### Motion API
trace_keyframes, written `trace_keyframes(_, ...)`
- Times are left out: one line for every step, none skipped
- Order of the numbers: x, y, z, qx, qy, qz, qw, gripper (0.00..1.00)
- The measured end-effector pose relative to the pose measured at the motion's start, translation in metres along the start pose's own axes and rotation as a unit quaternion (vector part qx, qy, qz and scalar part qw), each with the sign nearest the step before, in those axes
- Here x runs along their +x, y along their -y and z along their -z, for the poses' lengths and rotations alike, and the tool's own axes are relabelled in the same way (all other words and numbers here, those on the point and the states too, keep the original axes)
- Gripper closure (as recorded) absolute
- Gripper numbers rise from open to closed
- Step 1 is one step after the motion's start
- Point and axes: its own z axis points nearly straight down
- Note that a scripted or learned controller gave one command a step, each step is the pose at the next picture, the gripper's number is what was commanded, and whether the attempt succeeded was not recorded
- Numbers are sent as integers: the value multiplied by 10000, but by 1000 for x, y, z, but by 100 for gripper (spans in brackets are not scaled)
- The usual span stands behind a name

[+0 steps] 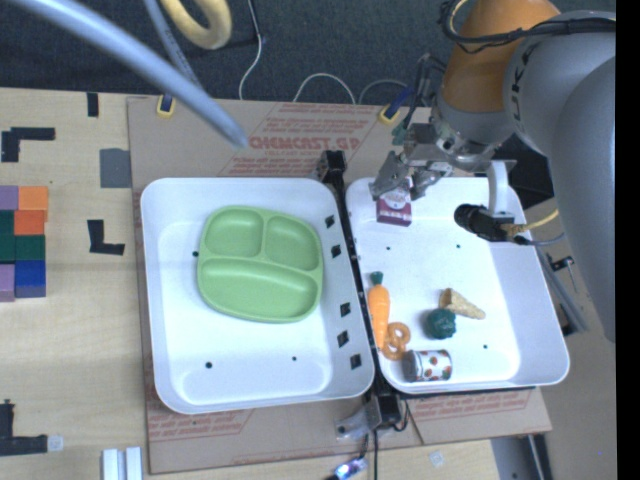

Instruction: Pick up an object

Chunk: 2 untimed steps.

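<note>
The grey arm with its orange band (497, 43) reaches in from the right, and its two-finger gripper (398, 190) hangs over the far left corner of the right-hand shallow white bin (520, 298). Between the finger ends sits a small dark red and white box-like object (394, 211), its top tucked up between the fingers (384, 183), so the claw looks clamped on it; whether the box is lifted clear of the bin floor or touching it cannot be told from this slant. A black cylindrical part (478, 220) juts out beside the wrist above the same bin. Nearer the front of that bin lie the other things: an orange toy carrot with a green top (379, 306) along the left wall, an orange pretzel-shaped ring (396, 339) just below it and touching it, a small white can with brown spots (430, 365) lying on its side at the front edge, a dark teal rounded lump (440, 323) above the can, and a tan cone-shaped piece (461, 304) just beside the lump. The left-hand shallow white bin (170, 368) holds a light green plastic divided plate (261, 264) with three compartments, lying flat toward the bin's far half. Both bins rest on a brown cardboard sheet (290, 133) on the bench, and a stack of coloured blocks (24, 243) stands at the far left.
</note>
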Motion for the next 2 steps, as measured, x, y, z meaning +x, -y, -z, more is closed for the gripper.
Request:
trace_keyframes(61, 7, 9, -6, -3, 11, 10000, 100)
trace_keyframes(124, 15, 14, 0, -4, 15, 10000, 100)
